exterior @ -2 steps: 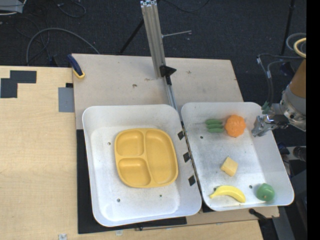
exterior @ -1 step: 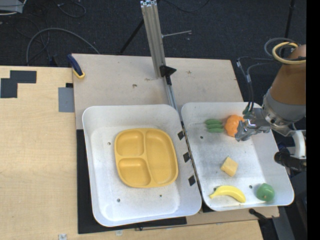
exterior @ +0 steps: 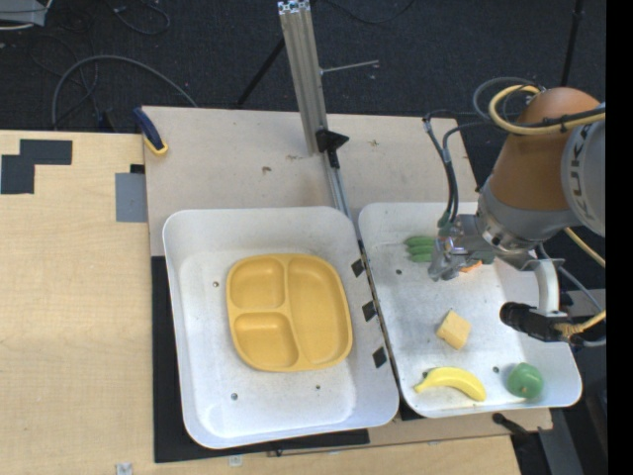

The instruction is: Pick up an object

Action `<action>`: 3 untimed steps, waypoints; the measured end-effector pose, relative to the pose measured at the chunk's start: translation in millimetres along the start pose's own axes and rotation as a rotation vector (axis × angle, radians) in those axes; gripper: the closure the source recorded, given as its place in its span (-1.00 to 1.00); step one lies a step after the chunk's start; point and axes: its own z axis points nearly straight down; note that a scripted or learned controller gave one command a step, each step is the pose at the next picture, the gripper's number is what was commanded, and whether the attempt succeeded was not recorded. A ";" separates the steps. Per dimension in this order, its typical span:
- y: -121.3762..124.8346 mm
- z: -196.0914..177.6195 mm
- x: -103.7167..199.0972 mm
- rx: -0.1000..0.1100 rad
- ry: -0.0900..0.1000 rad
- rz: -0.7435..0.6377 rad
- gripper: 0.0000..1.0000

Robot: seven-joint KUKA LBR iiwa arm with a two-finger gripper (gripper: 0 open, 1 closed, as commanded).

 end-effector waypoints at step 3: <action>-13.1 -19.1 155.1 -0.002 -0.002 0.002 1.00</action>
